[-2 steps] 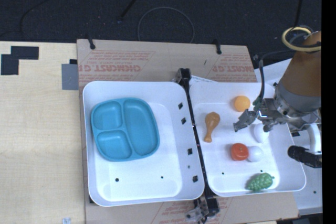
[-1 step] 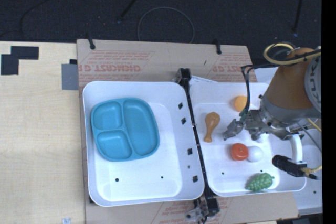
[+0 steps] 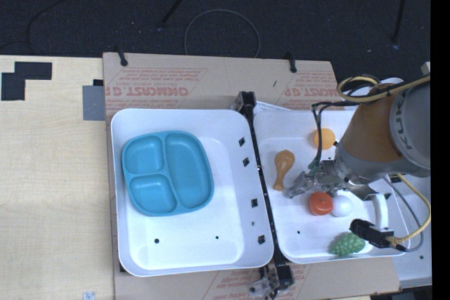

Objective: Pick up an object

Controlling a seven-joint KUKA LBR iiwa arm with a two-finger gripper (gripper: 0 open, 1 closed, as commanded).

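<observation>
My gripper (image 3: 301,184) hangs low in the right bin (image 3: 299,235), just right of a tan drumstick-shaped toy (image 3: 283,168). A red round object (image 3: 320,204) lies right below and beside the gripper, with a white ball (image 3: 342,206) touching it on the right. An orange ball (image 3: 324,138) sits toward the back of the bin, partly behind the wrist. A green bumpy object (image 3: 347,244) rests at the front right. Nothing shows between the fingers.
The left bin (image 3: 133,242) holds a blue divided tray (image 3: 167,172). A black divider with clips (image 3: 256,186) runs between the two bins. The arm's orange band (image 3: 373,137) covers the right bin's back right corner.
</observation>
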